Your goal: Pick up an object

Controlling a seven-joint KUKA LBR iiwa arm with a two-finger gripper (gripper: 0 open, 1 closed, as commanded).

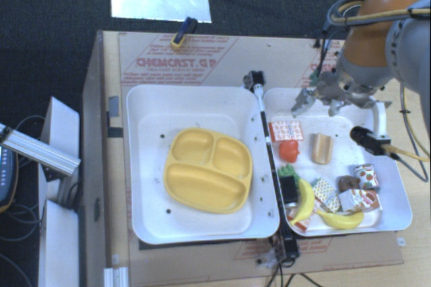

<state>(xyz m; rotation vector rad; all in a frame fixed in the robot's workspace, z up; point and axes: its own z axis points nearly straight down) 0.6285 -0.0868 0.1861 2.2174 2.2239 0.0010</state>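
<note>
My gripper (316,104) hangs over the back of the right bin (397,211), open, with nothing between its spread fingers. In front of it lie a red-and-white checkered box (286,129), a red round thing (289,151) and a tan bun (322,148). Nearer the front are two yellow bananas (303,201) (340,219), a green thing (287,172) with a black thing (289,188) beside it, a brown piece (347,182) and several small patterned cartons (367,176). All of these rest on the bin floor, apart from the gripper.
The left bin (151,144) holds a yellow divided plate (207,170). A black-and-white divider rail (264,131) runs between the two bins. The arm's orange band (377,16) stands above the right bin's back edge.
</note>
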